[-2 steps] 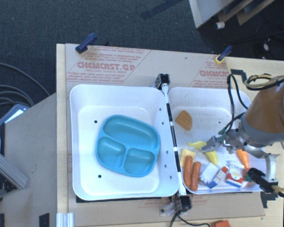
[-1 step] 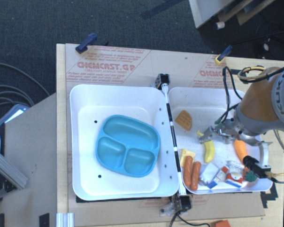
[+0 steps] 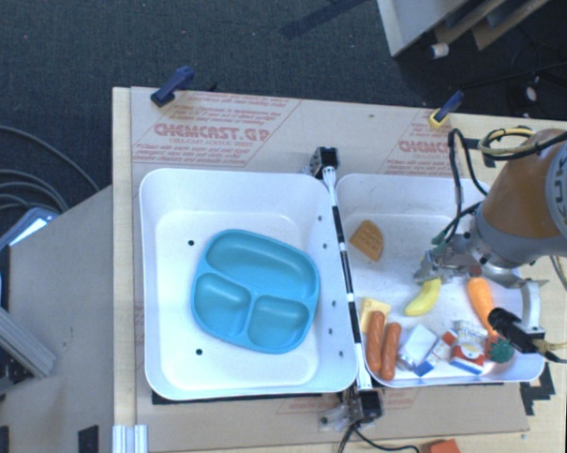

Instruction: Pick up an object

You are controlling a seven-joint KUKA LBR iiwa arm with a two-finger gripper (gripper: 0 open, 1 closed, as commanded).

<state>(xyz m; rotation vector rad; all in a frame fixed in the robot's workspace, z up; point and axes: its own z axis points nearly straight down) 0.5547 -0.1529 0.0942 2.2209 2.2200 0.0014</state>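
Over right bin [image 3: 397, 193], gripper [image 3: 438, 271] above banana [image 3: 424, 298]; jaw state unclear; far half bare.

Two bins side by side on bench [image 3: 222, 124]. Left bin [image 3: 160, 262] holds divided plate [image 3: 254, 290], near middle. Right bin [image 3: 397, 193] holds rest: cookie [image 3: 366, 239] toward back left; banana [image 3: 424, 297] at centre, gripper [image 3: 438, 267] just behind it, perhaps touching; carrot [image 3: 481, 300] right of banana; two sausages [image 3: 382, 344] front left; small packets [image 3: 438, 350] right of sausages.
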